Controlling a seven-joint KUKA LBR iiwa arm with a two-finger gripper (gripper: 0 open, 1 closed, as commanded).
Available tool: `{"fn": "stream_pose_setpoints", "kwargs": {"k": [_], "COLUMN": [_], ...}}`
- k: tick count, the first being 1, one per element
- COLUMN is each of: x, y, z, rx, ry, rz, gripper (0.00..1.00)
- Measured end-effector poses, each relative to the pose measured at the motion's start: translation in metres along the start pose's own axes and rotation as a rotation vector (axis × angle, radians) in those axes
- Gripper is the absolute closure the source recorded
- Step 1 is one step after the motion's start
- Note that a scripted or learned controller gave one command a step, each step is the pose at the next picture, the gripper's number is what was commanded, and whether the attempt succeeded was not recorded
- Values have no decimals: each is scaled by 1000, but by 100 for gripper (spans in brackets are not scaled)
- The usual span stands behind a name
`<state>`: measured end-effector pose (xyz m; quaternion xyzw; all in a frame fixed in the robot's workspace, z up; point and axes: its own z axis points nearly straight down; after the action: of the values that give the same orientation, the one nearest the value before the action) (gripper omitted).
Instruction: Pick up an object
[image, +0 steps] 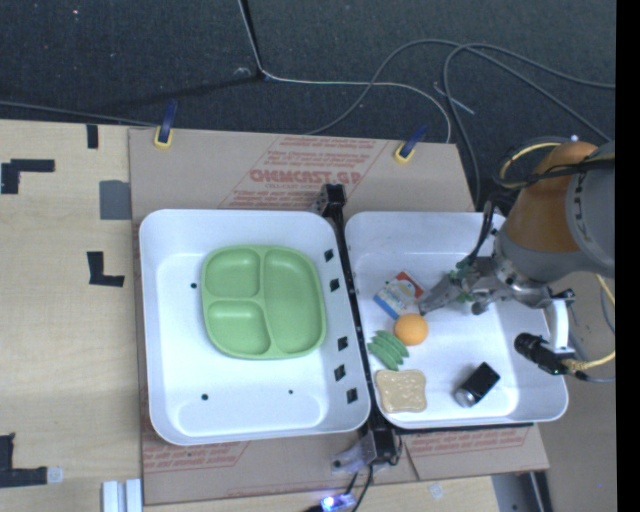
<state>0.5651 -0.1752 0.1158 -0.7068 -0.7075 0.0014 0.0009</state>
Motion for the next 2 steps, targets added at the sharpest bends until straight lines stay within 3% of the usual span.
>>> {"fn": "stream_pose_setpoints", "kwargs": {"k": [1,2], "x": [1,-4], "y": [0,5], "z": [-11,-72], "rx": [0,-7], "ry": [1,-1], "rz": [-1,0], "gripper": [100,100]}}
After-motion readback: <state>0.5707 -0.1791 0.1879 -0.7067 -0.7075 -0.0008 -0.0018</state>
